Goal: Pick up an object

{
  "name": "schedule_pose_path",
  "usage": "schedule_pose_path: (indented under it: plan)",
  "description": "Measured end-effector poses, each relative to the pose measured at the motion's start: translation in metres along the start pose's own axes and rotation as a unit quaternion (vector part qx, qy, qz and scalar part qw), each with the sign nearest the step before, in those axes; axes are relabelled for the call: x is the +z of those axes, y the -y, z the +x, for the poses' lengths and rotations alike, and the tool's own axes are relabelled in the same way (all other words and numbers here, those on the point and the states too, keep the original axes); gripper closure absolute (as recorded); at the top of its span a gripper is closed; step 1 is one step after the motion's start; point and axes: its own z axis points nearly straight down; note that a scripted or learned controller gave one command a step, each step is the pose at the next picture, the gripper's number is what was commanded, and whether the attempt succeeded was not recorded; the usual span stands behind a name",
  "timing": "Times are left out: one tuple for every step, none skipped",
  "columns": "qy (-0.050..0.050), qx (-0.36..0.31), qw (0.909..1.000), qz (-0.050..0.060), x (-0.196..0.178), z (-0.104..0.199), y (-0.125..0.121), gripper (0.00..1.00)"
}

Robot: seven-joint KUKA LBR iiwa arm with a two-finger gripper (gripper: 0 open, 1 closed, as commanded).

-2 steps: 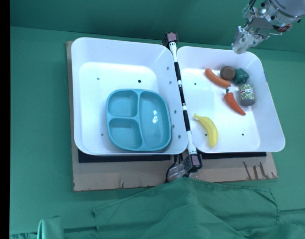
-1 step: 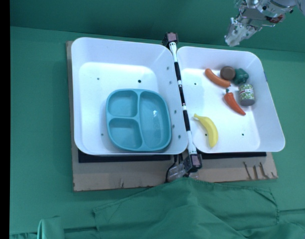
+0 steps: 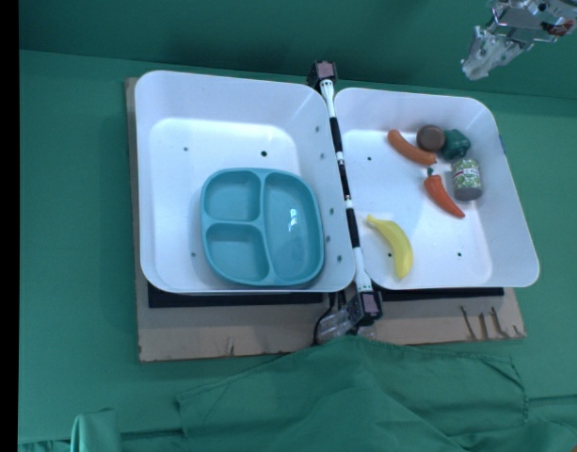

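Camera view: gripper (image 3: 483, 56) sits top right, above and behind the right shallow white plastic bin (image 3: 514, 252), clear of the bin and touching nothing. Can't tell how far it is spread, too small and blurred from here.

Right bin contents: yellow plastic banana (image 3: 392, 244) lying alone near the left-front, well apart from the rest. Orange toy carrot (image 3: 410, 148) at the back, just beside a brown round piece (image 3: 430, 138), which touches a dark green lumpy item (image 3: 455, 143), possibly toy broccoli. Below that, a small grey-green jar with a label (image 3: 467, 179) on its side, and a red-orange toy chilli pepper (image 3: 443, 194) just beside it.

Left shallow white plastic bin (image 3: 166, 102) holds a teal three-compartment plate (image 3: 262, 226), flat, toward the front-right of the bin.

Both bins sit on a brown cardboard sheet (image 3: 222, 332) on the green-covered counter (image 3: 72, 205).
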Motion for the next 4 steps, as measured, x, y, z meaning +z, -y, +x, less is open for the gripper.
schedule_pose_path:
  plan:
    - [0.0,0.0,1.0,0.0,-0.008,-0.006,0.0,1.0]
    - [0.0,0.0,1.0,0.002,0.015,-0.006,0.013,1.0]
    - [-0.001,0.0,1.0,0.002,0.009,0.028,0.034,1.0]
    - [0.0,-0.001,1.0,0.0,0.005,0.05,0.009,1.0]
